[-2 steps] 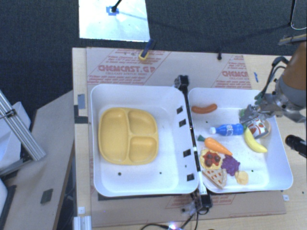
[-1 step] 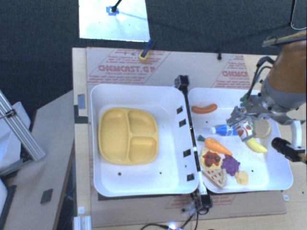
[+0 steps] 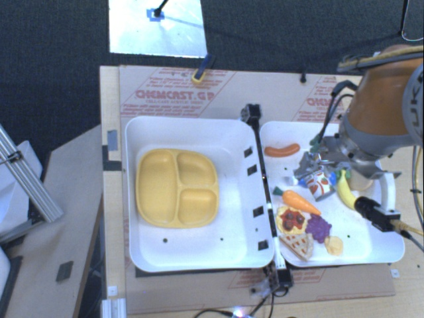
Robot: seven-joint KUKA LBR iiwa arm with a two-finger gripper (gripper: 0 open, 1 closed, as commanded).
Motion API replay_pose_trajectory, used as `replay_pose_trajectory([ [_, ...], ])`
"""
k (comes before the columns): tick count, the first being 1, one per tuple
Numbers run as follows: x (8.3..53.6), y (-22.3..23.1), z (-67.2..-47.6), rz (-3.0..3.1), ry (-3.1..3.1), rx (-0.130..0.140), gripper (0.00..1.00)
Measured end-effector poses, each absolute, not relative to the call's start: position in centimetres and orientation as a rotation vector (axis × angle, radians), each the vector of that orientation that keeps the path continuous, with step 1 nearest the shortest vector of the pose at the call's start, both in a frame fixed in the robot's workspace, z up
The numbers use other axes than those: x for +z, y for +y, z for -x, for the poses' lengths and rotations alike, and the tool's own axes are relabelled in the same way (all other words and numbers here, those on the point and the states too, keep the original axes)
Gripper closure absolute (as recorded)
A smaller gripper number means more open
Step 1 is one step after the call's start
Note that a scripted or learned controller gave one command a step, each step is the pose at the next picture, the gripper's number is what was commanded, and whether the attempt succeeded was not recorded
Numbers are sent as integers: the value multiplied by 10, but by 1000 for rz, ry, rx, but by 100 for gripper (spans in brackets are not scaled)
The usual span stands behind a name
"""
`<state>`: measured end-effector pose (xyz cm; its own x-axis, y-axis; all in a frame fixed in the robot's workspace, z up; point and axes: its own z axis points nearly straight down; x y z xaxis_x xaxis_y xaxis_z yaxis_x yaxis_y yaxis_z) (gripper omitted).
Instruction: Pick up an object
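My hand (image 3: 319, 166) hangs low over the right bin (image 3: 381, 250), toward its far middle, and I cannot tell whether it is released or clenched, because my wrist and the clutter under it hide that. Just below it sits a small red and white carton (image 3: 322, 187), touching or very close to the hand, though I cannot see it gripped. A sausage (image 3: 282, 151) lies at the far left of this bin, an orange carrot (image 3: 301, 201) just near of the carton, and a banana (image 3: 345, 189) to the carton's right. Nearer still are a pizza slice (image 3: 292, 220), purple grapes (image 3: 319, 228) and a waffle wedge (image 3: 298, 246). The left bin (image 3: 152, 254) holds 1 yellow tray (image 3: 177, 187) with 3 compartments, lying flat on the surface side by side with mine.
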<state>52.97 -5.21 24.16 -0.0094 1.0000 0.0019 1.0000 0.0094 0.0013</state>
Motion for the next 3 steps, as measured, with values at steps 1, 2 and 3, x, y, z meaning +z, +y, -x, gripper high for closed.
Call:
replay_pose_trajectory([
  [1,224,-8,-506,2212,-2230,-1,100],
  [2,228,34,-493,2210,-2230,-3,100],
  [3,233,45,-493,2214,-2230,-3,100],
])
